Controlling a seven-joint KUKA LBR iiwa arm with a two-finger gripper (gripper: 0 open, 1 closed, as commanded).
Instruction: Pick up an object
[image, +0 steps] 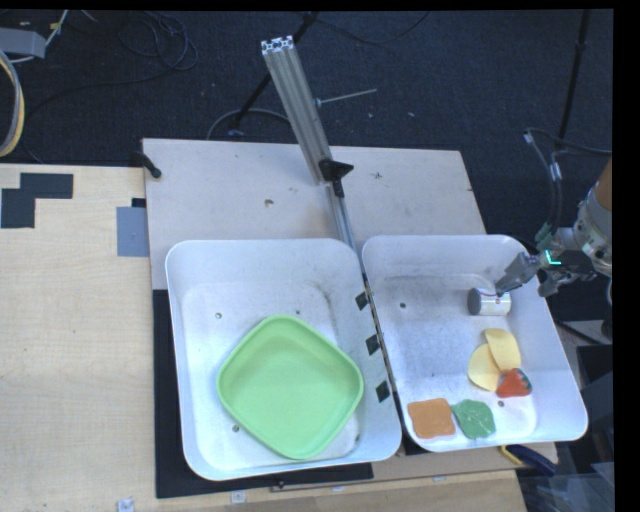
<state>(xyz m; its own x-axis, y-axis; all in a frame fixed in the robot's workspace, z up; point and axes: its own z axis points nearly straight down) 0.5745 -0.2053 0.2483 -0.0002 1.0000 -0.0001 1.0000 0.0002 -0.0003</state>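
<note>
Spreading across the middle of the view, a pale bench (300, 190), bearing two shallow white bins side by side. Sitting on the left, the left bin (180, 270), holding a light green square plate (290, 385) that is lying flat and taking up most of the bin's lower floor. Sitting on the right, the right bin (440, 245), touching the left bin along their shared wall. Slanting down from the top of the view toward the seam between the bins, a grey metal rail (300, 100).

Reaching in from the right edge over the right bin's upper right corner, the arm (598, 235), showing just its wrist end. Pointing down and left from it, the gripper (512, 282), hanging at a small silver cylinder (489, 301) on the upper right part of the bin floor. Looking to be touching or just beside that cylinder. Not showing clearly whether the gripper is open, closed or clasping the cylinder, so leaving that as impossible to tell.

Lying lower in the right bin, below the cylinder, a yellow piece (497, 358). Resting just against its lower right edge, a small red piece (514, 383). Lying near the front wall side by side, an orange square (432, 418) and a green lump (473, 418).
</note>
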